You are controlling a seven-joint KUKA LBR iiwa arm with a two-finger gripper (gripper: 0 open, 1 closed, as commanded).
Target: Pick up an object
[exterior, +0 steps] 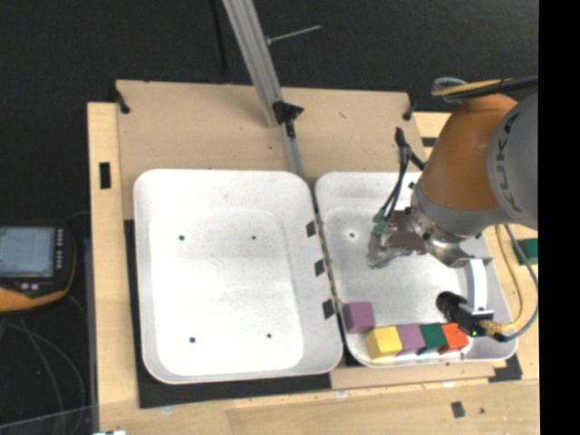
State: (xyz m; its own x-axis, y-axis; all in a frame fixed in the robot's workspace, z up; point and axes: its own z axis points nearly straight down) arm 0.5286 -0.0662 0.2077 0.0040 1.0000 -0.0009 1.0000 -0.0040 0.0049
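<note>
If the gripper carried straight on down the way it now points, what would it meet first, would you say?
Most likely the bare floor of the right bin: the gripper hangs over an open patch, well clear of the purple block and the row of blocks nearer the front wall. Depth is hard to judge here.

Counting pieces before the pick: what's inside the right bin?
Along the right bin's near edge: a purple block, yellow block, second purple block, green block, orange block. The arm covers its far right part.
</note>
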